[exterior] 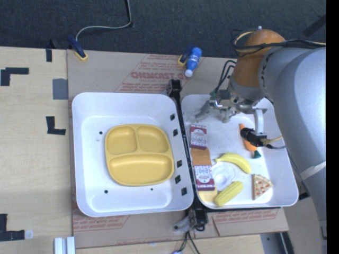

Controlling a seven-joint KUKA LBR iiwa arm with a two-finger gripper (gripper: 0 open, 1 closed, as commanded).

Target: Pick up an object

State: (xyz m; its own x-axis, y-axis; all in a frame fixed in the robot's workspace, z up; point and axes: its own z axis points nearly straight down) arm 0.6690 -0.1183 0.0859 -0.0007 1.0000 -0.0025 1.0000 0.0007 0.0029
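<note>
My gripper hangs over the far end of the right bin, open, with nothing between its fingers. One fingertip points toward the bin's left wall. Just below it lies a red-and-white carton. Further down the bin lie a tan packet, a red wrapper, a banana, a corn cob, a pizza slice and a carrot near the right wall. The left bin holds a yellow divided plate.
The grey arm covers the right side of the bench above the right bin. A blue-and-white bottle lies on the cardboard behind the bins. A black clip joins the bins at the far edge. A cable with a blue clamp runs at the back left.
</note>
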